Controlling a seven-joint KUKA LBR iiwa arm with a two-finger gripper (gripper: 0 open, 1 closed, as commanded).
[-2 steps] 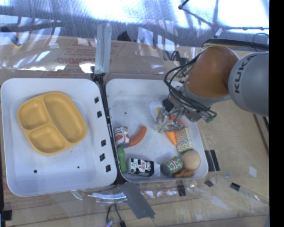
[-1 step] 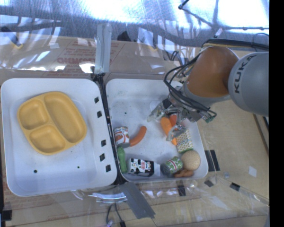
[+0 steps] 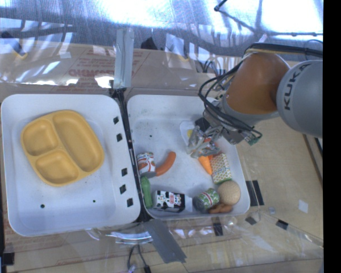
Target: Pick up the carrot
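Observation:
The carrot (image 3: 206, 164) is a short, bright orange wedge lying in the right bin (image 3: 159, 115), toward its right side. It rests against a checkered packet (image 3: 220, 168). My gripper (image 3: 202, 145) hangs low over the bin, directly above and touching or almost touching the carrot's upper end. The metal gripper head covers part of the carrot's top. The grey arm with its orange band (image 3: 256, 84) reaches in from the right.
In the right bin lie a reddish sausage (image 3: 165, 162), a small red-and-white can (image 3: 146, 164), a green vegetable (image 3: 146, 187), a cow-print carton (image 3: 170, 200), a green can (image 3: 207, 199) and a tan round item (image 3: 229, 192). The left bin (image 3: 23, 209) holds a yellow divided plate (image 3: 61, 147).

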